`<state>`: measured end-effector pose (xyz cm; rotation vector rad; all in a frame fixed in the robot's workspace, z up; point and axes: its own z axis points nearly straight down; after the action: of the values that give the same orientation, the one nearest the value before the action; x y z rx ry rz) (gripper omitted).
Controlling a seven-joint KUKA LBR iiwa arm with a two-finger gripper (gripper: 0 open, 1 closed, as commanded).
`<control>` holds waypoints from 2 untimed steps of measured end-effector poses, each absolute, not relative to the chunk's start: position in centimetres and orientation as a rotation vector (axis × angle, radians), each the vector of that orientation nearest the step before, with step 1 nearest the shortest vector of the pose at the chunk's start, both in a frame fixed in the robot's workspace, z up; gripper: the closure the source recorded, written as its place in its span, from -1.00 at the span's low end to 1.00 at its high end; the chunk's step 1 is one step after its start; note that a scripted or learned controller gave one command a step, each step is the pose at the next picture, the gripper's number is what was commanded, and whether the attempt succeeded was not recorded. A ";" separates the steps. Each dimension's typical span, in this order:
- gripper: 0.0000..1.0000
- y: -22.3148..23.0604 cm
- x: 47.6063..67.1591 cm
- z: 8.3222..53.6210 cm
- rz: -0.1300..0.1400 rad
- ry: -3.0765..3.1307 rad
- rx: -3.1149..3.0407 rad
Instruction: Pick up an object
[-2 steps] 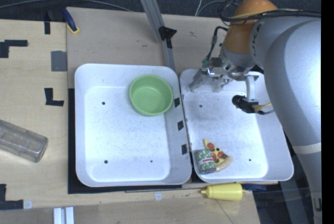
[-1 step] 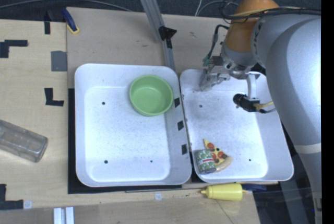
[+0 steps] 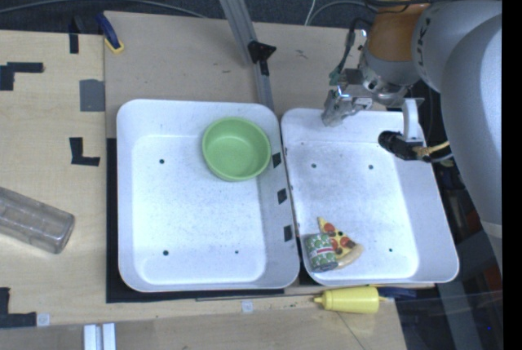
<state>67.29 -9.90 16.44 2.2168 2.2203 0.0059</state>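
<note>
The pincer (image 3: 335, 113) hangs over the far edge of the right shallow white bin (image 3: 424, 201); whether it is spread, I cannot tell. One flat colourful pizza-slice toy (image 3: 332, 246) lies at that bin's near left corner. One round green plastic bowl (image 3: 236, 148) sits in the left white bin (image 3: 155, 210).

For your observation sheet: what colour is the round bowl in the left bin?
Light green bowl, clearest in the camera view.

Matt green plastic bowl (image 3: 236, 148), speckled white bins (image 3: 147, 259)
</note>
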 end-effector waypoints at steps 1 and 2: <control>1.00 -9.3 66.8 21.2 0.005 2.222 2.217; 1.00 -9.2 66.9 23.5 0.002 2.222 2.219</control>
<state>66.86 -9.25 23.47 2.2188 2.2223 0.0023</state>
